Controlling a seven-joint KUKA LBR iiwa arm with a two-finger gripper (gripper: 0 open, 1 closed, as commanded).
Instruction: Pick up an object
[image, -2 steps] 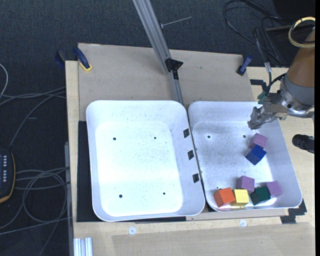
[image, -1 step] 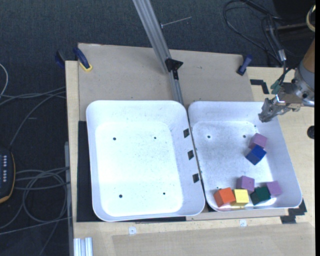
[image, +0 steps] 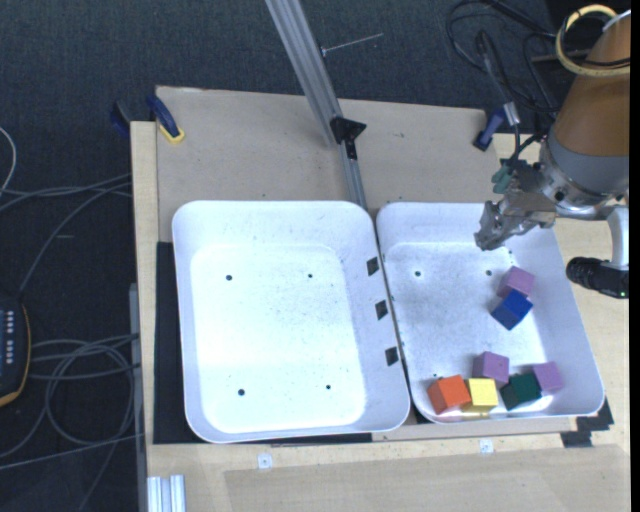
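Observation:
The right bin (image: 440, 300) holds several small blocks. A light purple block (image: 519, 280) sits just above a blue block (image: 511, 309) near the bin's right side. Along the front edge lie an orange block (image: 451, 392), a yellow block (image: 483, 394), a dark green block (image: 521, 391) and two purple blocks (image: 492, 365) (image: 547, 376). My gripper (image: 490, 236) hangs over the back right part of this bin, up and left of the light purple block. Nothing shows between its fingers.
The left bin (image: 270, 320) lies beside the right one. A grey metal pole (image: 320, 90) slants across the back of the bench. Blue clamps (image: 165, 118) (image: 492, 128) sit at the bench's rear corners. Cables lie on the floor at left.

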